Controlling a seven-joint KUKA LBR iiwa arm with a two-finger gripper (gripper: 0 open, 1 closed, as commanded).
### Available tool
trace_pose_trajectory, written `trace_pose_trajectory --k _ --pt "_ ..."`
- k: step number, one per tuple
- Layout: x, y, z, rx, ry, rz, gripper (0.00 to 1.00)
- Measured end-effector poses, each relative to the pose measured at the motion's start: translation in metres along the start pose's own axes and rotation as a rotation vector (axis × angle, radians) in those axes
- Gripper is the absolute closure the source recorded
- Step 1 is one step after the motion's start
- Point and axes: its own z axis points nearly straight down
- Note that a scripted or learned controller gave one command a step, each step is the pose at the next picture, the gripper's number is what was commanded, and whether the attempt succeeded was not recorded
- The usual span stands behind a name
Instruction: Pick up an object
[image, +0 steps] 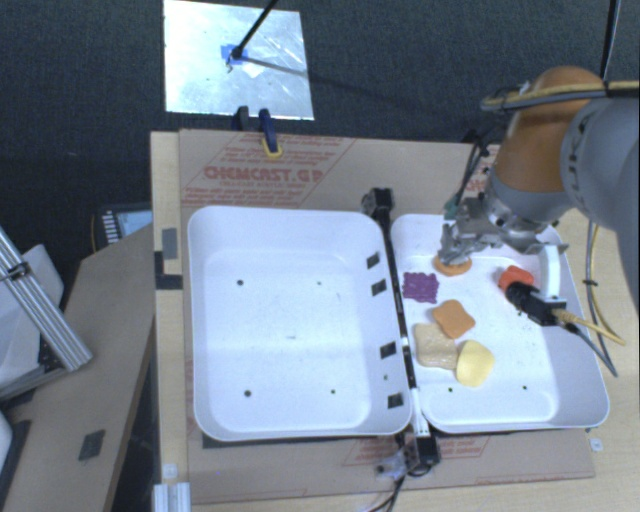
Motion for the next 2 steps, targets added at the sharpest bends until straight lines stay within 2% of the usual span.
trace_pose_trajectory --k 1,2 --pt "0.013 -0.076 -0.093 -0.005 0.001 -0.001 1.00" --pt "0.118 -0.096 -0.172 -0.007 0.005 -0.012 1.00"
